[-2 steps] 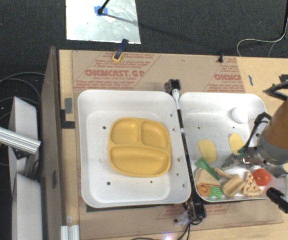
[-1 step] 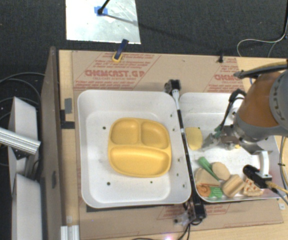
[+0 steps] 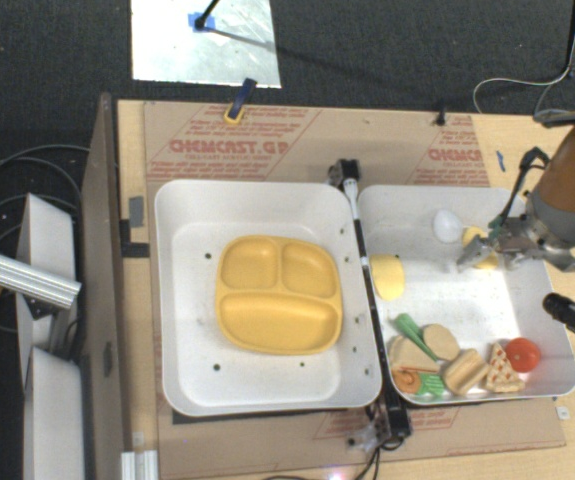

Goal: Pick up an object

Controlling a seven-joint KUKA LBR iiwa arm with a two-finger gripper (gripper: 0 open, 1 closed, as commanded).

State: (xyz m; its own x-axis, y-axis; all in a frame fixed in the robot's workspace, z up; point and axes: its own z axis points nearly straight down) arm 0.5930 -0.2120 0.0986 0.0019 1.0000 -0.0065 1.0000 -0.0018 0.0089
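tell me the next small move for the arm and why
Probably lower the gripper a little onto the small yellow piece beside it. It sits at the right bin's far side, near the white egg, while most toys are heaped at the near edge.

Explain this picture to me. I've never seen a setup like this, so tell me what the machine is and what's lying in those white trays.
One camera looks down at a slant on a bench with two white bins. The left bin holds a yellow divided plate. The right bin holds toy food: a white egg, a yellow piece, and a pile near the front edge. The grey and orange robot arm reaches in from the right; its gripper is low in the right bin beside the egg. Whether it holds anything is unclear.
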